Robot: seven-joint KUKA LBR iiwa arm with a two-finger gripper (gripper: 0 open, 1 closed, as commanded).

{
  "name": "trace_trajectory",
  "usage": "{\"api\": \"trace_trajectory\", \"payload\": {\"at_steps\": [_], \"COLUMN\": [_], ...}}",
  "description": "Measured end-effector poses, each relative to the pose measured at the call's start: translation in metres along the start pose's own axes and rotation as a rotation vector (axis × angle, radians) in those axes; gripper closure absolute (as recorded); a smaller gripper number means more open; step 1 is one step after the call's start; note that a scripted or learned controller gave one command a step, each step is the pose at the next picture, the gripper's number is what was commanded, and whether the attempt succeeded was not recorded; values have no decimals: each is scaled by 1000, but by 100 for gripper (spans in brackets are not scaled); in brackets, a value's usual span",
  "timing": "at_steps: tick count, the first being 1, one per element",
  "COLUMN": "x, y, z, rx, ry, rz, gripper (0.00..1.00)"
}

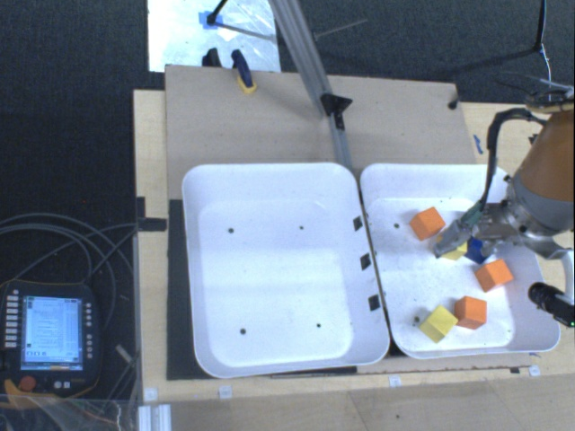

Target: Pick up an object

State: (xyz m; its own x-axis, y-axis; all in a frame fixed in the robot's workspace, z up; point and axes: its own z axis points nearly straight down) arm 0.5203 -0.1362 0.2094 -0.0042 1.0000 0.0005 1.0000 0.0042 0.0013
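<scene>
nearest the camera, at about five o'clock in the right-hand shallow white plastic bin (395,330), a small yellow cube (438,323) sits touching a small orange cube (470,312); both lie loose on the bin floor. a little farther in, at about three o'clock, another orange cube (493,275) lies just beside the claw (452,241) of the grey arm with the orange band (550,171), which reaches in from the right. the claw is low over the middle of that bin, on top of a small yellow block (455,253) and a small blue block (475,250), both partly hidden beneath it. whether it is spread or closed, i cannot tell, and nothing visibly sits in its grip. beyond it, at about eleven o'clock from the claw, a third orange cube (428,224) rests apart. the left-hand shallow white plastic bin (202,196) lies beside, on the tan counter (269,115).

as a judgement: the approach looks done, with the claw down at the yellow and blue blocks, likely its targets. the grasp itself and the lift are still left, and no object is raised.
</scene>
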Motion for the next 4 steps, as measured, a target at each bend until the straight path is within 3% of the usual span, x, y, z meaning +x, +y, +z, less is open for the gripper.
{"api": "trace_trajectory", "payload": {"at_steps": [1, 3, 4], "x": [0, 9, 8], "y": [0, 1, 3], "z": [0, 98, 84], "rx": [-1, 5, -2], "ry": [0, 1, -1], "rz": [1, 2, 0], "gripper": [0, 0, 100]}}
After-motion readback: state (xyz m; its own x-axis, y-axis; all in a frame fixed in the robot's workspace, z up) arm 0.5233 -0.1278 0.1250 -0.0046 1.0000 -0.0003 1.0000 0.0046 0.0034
